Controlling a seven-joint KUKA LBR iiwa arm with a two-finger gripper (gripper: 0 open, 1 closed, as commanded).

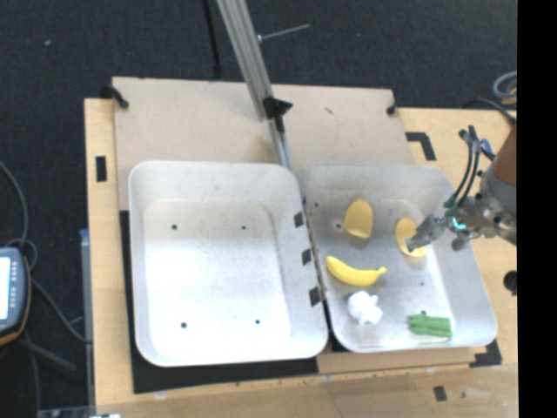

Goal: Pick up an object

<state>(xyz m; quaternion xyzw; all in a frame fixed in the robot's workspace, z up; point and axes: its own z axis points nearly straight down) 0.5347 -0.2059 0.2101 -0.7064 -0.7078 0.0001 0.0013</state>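
Fingers (424, 236): low over yellow piece (406, 233), gap impossible to tell. Banana (355, 273) just beyond. Best centred on piece, lowered straight, closed, then lifted.

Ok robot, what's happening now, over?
Gripper low in right bin, at yellow piece. Grasp unconfirmed. Banana close by, nothing in the way.
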